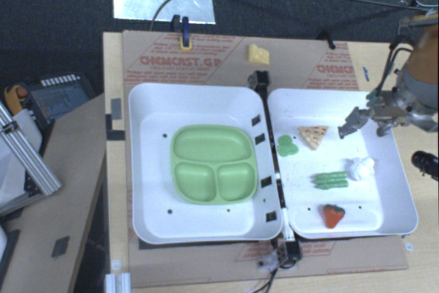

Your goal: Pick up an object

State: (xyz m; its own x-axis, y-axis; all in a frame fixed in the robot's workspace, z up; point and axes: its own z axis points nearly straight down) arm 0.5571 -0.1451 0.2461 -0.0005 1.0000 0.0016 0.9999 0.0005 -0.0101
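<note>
Gripper (pixel 351 124): over right bin (pixel 396 178), upper part; grasp state cannot tell.
Nearest item: pizza slice (pixel 313 136), just beside gripper, toward bin divider.
Further toward camera: white lump (pixel 359 168), green beans (pixel 330 180), strawberry (pixel 333 215).
Left bin: green tray (pixel 212 165).

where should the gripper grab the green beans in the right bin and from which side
Grip the green beans across the narrow middle, coming straight down from above. The bundle lies flat and long, left to right, on the right bin floor, so fingers probably fit best on its near and far sides.
</note>
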